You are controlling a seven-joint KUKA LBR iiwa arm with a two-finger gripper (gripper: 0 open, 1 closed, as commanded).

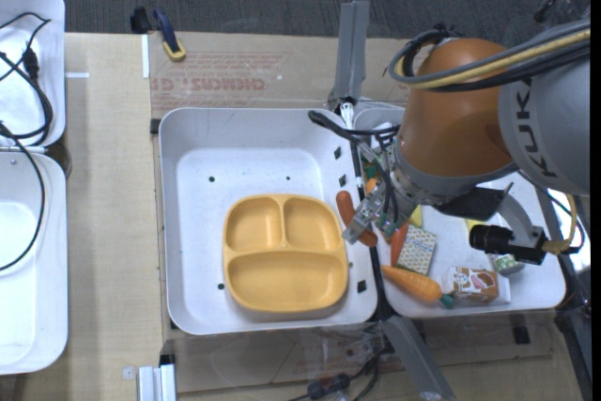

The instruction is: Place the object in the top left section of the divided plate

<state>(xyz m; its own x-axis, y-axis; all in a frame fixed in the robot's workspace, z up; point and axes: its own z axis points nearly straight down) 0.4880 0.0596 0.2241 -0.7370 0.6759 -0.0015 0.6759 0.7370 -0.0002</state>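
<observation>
arm (470, 122): big, comes in from the right, leans over the bins' shared edge | plate (284, 253): yellow, waits in the left bin, top left part bare | gripper (364, 219): clenched on a small sausage (346, 205), just right of the plate

Robotics lab: KUKA arm (470, 108) over wooden counter (103, 202), white bins (174, 230), loose cables (23, 99), metal brackets, dark carpet.
</observation>
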